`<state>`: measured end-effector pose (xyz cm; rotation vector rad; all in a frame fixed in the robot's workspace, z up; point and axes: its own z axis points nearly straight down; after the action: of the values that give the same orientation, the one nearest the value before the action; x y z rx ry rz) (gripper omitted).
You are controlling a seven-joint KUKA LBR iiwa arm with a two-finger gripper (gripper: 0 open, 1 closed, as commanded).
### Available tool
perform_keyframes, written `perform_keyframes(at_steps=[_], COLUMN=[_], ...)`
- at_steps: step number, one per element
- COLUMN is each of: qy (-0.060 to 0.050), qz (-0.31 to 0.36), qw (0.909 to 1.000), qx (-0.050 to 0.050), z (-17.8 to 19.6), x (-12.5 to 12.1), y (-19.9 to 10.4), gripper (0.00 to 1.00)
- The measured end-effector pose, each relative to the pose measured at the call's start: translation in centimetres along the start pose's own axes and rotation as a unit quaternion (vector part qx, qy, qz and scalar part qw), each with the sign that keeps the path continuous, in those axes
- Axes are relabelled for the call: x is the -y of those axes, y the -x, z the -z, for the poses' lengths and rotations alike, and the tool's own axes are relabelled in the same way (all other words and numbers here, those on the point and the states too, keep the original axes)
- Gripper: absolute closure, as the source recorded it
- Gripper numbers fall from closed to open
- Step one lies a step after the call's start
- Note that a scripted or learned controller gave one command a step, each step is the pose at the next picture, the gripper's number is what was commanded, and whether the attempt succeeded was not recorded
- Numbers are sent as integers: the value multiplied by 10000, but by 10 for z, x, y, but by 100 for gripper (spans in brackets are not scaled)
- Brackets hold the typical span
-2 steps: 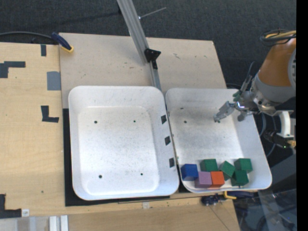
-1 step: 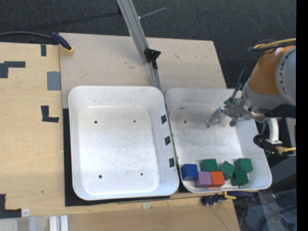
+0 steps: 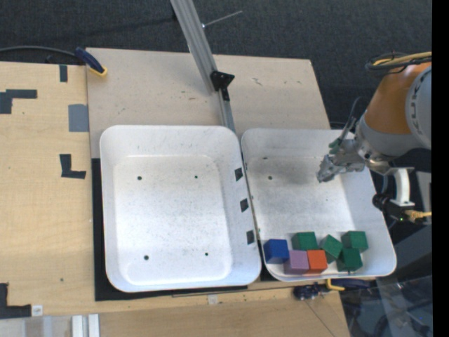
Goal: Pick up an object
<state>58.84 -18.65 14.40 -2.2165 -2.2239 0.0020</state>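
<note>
Seven small coloured blocks crowd the near edge of the right-hand white plastic bin — light, rigid, flat-sided, we judge, best pinched across opposite faces. Our grey two-finger gripper hangs near the far right corner, well apart.

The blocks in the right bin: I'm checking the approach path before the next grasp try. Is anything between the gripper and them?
Nothing visible. The gripper hangs over the right bin, and only bare bin floor lies between it and the blocks clustered along the near wall.
</note>
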Motion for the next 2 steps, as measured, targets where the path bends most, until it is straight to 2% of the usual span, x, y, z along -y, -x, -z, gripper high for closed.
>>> perform_keyframes(at_steps=[2], qy=[30], qz=[-7], qw=[10000], qx=[8], z=[91], x=[-5], y=[3], gripper=[100])
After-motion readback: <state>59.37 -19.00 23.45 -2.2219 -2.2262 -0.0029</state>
